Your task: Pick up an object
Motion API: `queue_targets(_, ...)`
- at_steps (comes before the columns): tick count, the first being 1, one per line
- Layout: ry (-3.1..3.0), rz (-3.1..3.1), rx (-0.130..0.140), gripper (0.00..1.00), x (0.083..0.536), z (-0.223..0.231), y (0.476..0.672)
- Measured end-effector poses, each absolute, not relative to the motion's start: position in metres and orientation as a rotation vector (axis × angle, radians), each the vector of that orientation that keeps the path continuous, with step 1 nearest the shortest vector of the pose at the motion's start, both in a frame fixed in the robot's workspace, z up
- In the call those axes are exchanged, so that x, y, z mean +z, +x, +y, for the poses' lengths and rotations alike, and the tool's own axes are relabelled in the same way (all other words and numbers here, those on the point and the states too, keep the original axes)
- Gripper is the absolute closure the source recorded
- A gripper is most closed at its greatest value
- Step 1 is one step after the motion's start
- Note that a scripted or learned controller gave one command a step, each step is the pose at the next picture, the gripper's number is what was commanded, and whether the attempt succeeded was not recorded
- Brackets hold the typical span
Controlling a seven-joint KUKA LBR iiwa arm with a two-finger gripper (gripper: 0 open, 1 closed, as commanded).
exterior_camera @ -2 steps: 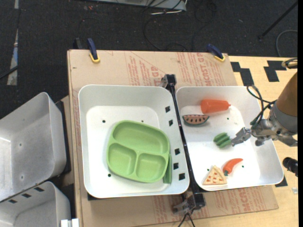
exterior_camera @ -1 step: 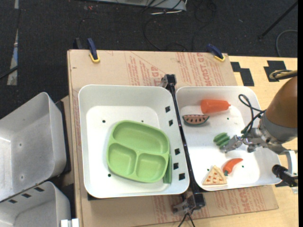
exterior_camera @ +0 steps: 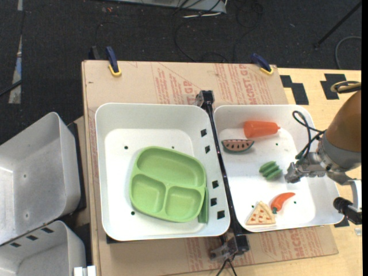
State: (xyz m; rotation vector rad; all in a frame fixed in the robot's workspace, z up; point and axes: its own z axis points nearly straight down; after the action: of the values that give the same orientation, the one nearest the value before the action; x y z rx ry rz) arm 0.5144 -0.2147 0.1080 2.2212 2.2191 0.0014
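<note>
Glossy white plastic bins (exterior_camera: pixel 155 112) sit on matt cardboard (exterior_camera: pixel 172 82).

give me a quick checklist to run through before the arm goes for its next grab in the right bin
1. Targets present in the right bin: ok. Carrot, watermelon slice, green piece, red chili pepper and pizza slice all lie there.
2. Targets separated: mostly ok. The chili pepper lies close beside the pizza slice; whether they touch, cannot tell.
3. Gripper position: ok. It sits over the right bin, just right of the green piece.
4. Gripper holding something: cannot tell; nothing is seen between its fingers.
5. Left bin: ok. The green divided tray lies away from the arm.
</note>
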Motion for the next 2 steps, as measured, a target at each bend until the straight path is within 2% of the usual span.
queue_targets(2, 2.213, 2.219, 0.004, 1.0, 0.214, -0.221, 0.509)
